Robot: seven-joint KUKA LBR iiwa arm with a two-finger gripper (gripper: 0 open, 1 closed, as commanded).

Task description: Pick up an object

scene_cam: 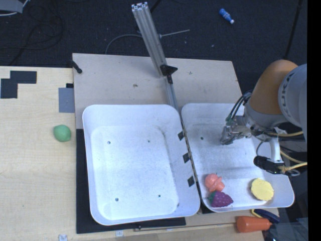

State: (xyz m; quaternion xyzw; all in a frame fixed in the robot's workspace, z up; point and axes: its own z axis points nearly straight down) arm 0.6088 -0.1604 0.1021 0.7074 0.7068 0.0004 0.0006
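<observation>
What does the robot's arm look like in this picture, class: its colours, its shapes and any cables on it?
The arm is a thick, rounded grey limb with a broad orange band above the wrist. Thin dark and greenish cables loop from the band down to the gripper, a small grey metal piece. Black and yellow cables trail beneath the wrist.

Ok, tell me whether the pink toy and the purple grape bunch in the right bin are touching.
Touching. The camera view shows the pink toy resting directly against the top of the purple grape bunch, with no white bin floor between them.
</observation>
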